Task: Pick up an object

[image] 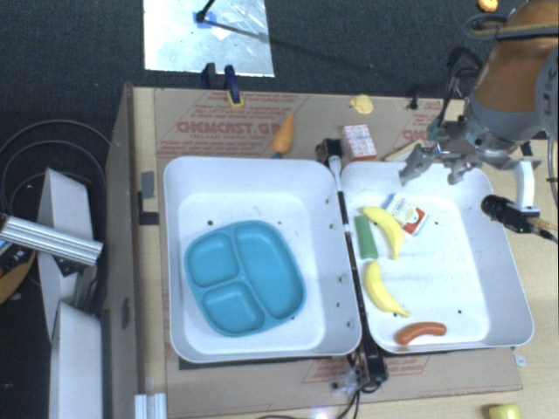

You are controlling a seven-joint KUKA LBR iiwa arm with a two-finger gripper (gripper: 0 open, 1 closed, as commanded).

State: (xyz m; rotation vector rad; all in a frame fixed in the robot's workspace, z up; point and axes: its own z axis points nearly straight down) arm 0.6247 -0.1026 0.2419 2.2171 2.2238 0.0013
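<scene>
In the left bin [179, 190] a blue divided tray [244, 276] lies flat. Across the divider, the right bin [489, 269] holds a green block [365, 236], two bananas [384, 230] [383, 288], a small white and red packet [407, 214] and a sausage [422, 331] near the front wall. These look like light toy food, stiff and smooth; the upper banana seems best taken across its middle. The jaws [437, 166] hang apart and unladen above the bin's far rim.
</scene>
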